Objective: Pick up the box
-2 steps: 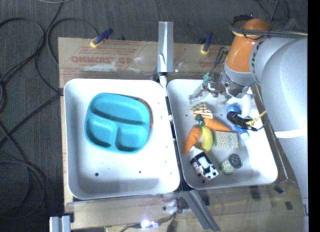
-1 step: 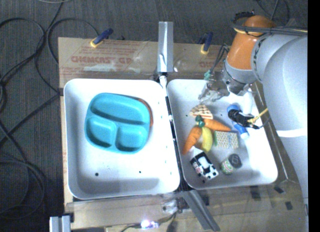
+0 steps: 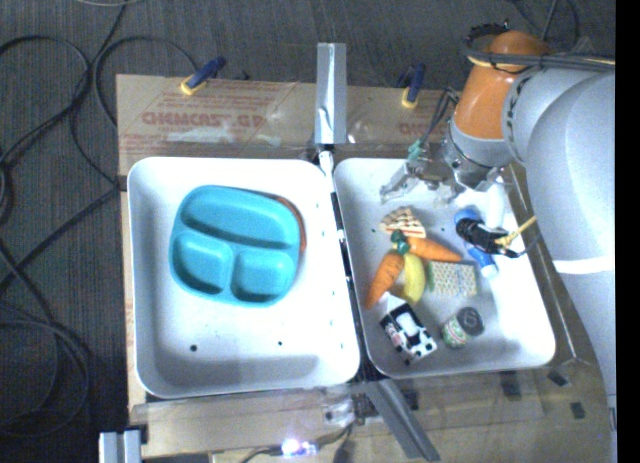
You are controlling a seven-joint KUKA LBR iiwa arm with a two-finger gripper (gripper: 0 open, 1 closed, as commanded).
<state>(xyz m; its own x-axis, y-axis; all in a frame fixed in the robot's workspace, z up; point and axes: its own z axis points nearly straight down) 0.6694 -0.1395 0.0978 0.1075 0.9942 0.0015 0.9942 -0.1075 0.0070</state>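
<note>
The pincer (image 3: 412, 183) hangs over the far end of the right bin (image 3: 535, 346), its fingers spread with nothing between them. The box (image 3: 408, 332), black and white, lies well apart from the pincer, straight toward the near edge of that bin, close to the wall that divides the two bins. It is tilted and touches no finger. Just on the near side of the pincer sits a waffle (image 3: 403, 219). Beyond that, farther from the pincer, a carrot (image 3: 434, 249) lies crosswise, with a second carrot (image 3: 383, 279) and a yellow fruit (image 3: 414, 276) side by side under it. A patterned pad (image 3: 452, 278) rests just beside the fruit, on the arm's side. A round tin (image 3: 463, 326) lies near the box, about as far from the pincer as the box is. Away from the pincer across the divider, the left bin (image 3: 150, 351) holds a blue tray (image 3: 238, 243)
</note>
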